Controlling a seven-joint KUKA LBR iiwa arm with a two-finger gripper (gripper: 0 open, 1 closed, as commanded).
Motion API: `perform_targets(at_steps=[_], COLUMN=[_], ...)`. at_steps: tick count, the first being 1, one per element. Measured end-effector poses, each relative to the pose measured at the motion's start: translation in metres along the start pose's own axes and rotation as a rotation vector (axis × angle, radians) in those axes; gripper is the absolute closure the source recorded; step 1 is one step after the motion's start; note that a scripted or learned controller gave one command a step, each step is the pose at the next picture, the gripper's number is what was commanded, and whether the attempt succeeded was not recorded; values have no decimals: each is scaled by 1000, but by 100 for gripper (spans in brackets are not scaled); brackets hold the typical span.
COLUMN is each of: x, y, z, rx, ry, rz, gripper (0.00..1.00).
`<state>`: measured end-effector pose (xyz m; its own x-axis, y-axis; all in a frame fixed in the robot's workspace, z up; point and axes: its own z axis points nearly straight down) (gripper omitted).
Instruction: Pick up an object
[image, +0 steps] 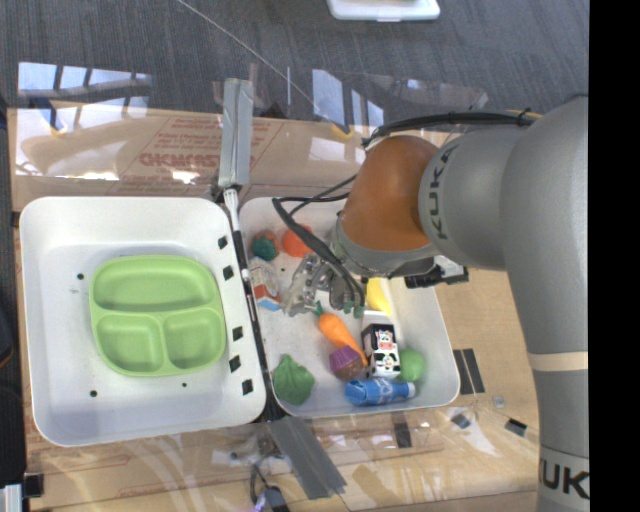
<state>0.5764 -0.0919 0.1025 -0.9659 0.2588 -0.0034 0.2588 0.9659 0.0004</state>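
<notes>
The hand (318, 287) is seen low over the left part of the right bin (440, 345), but whether it is released or clenched cannot be told. The toys are gathered in that bin: a carrot (338, 329) just beside the hand, a green lump (293, 379), a blue bottle (380, 392). A green divided tray (157, 313) is held in the left bin (50, 300).

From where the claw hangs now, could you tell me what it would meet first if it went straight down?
Probably the white floor of the right bin, beside the carrot; depth is unclear from above.
</notes>
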Motion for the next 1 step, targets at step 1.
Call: perform_targets(at_steps=[1], x=[0], y=[0], z=[0], rx=[0], ry=[1], rz=[-1], gripper=[0])
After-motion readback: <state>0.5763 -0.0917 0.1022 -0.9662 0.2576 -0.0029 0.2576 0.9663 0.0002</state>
